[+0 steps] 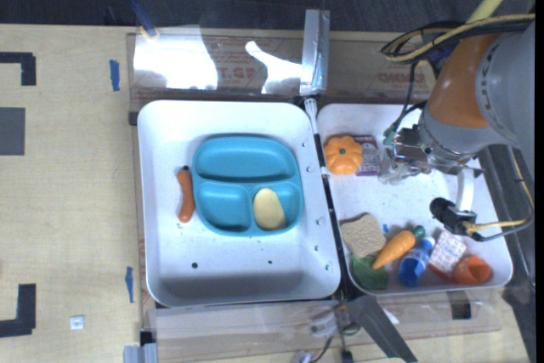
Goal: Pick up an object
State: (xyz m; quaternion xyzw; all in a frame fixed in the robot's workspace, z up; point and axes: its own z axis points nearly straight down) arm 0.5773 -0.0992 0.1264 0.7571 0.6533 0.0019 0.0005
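Right bin (pixel 497 208): gripper (pixel 396 170) poised just beside pumpkin (pixel 343 155).

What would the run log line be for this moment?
arm: over right white bin | gripper: beside small orange toy pumpkin | grasp: unclear | left bin: blue divided plastic tray

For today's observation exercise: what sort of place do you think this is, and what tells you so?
Probably a robotics test bench: a grey and orange robot arm reaches over two white bins holding toy food, such as a pumpkin and a carrot.
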